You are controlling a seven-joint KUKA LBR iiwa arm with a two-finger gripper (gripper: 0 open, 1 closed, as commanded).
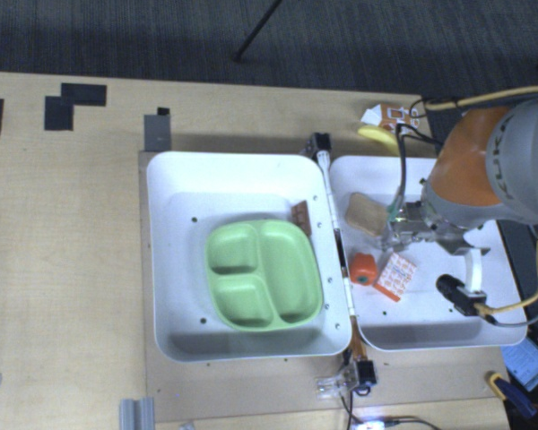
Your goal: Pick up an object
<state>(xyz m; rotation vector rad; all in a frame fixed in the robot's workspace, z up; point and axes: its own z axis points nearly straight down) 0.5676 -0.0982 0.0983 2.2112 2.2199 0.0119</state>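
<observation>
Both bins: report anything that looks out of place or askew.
A yellow item lies outside the bins, on the bench just behind the right bin. In the left bin, the green divided tray sits rotated, and a brown piece is wedged at its corner. Nothing looks spilled.

The pale wooden bench [63, 267] bears two white bins, left bin [175, 240] touching right bin [421, 334].

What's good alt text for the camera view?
A grey arm's claw hangs over the right bin, above a checkered packet, an orange object and a tan block. The left bin holds a green divided tray.
</observation>
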